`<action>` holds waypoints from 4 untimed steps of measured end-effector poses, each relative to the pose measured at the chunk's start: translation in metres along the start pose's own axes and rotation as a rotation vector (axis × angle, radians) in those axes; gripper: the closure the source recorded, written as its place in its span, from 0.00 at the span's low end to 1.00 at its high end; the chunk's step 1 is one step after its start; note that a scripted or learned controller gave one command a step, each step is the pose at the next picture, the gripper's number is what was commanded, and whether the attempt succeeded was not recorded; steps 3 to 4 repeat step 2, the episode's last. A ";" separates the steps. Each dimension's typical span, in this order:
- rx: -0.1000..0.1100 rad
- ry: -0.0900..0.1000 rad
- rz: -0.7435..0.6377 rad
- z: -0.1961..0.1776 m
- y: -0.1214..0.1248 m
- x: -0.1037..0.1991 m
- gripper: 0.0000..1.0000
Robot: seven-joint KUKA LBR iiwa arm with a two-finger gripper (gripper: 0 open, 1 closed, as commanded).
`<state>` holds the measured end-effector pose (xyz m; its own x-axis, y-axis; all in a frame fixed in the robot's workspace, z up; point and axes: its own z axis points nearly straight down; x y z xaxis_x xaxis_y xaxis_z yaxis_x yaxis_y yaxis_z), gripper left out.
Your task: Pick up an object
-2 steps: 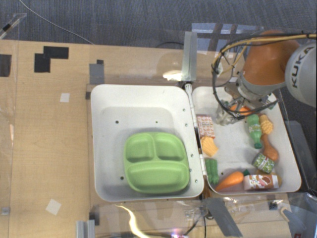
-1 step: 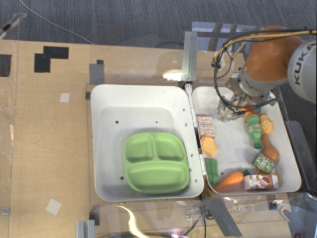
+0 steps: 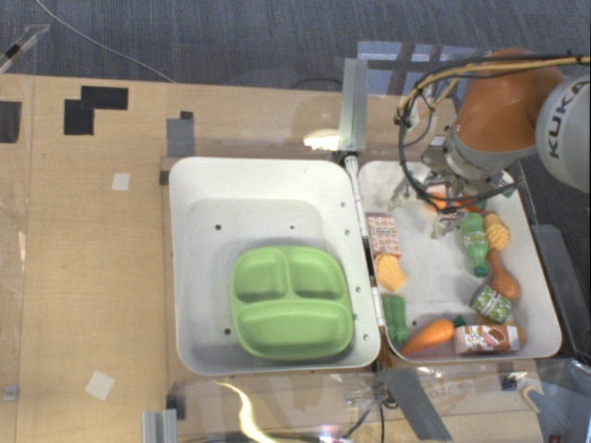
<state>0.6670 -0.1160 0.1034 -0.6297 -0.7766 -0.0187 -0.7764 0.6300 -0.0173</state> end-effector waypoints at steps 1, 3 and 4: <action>-0.008 0.006 -0.036 0.013 -0.036 0.035 0.00; -0.016 0.003 -0.106 0.014 -0.027 0.077 0.00; -0.016 0.003 -0.106 0.014 -0.027 0.077 0.00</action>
